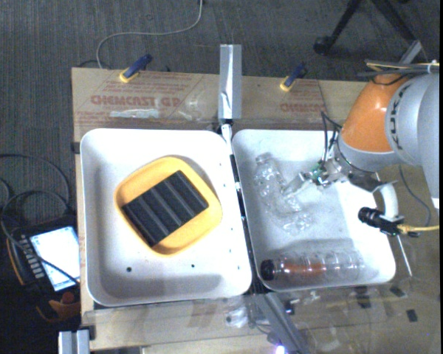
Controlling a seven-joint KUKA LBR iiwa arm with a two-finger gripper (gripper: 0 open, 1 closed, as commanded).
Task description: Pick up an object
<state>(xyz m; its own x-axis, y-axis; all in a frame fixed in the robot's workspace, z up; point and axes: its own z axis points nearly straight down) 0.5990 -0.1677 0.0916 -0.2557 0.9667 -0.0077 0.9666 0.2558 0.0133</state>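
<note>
In the left bin [103, 198] lies a yellow pad-like object with a black ribbed top [168, 203]. The right bin [369, 268] holds crumpled clear plastic pieces [269, 179] toward its back left. A clear bottle with brown liquid and a dark cap [314, 266] lies on its side along the front wall. My gripper [314, 176] reaches in from the right, low over the back middle of the right bin, just right of the clear plastic. I see nothing held in it.
A grey upright post [229, 87] stands behind the gap between the bins. Two yellow-and-blue clamps [135, 67] hold the cardboard backing. More clear plastic [297, 220] lies in the middle of the right bin.
</note>
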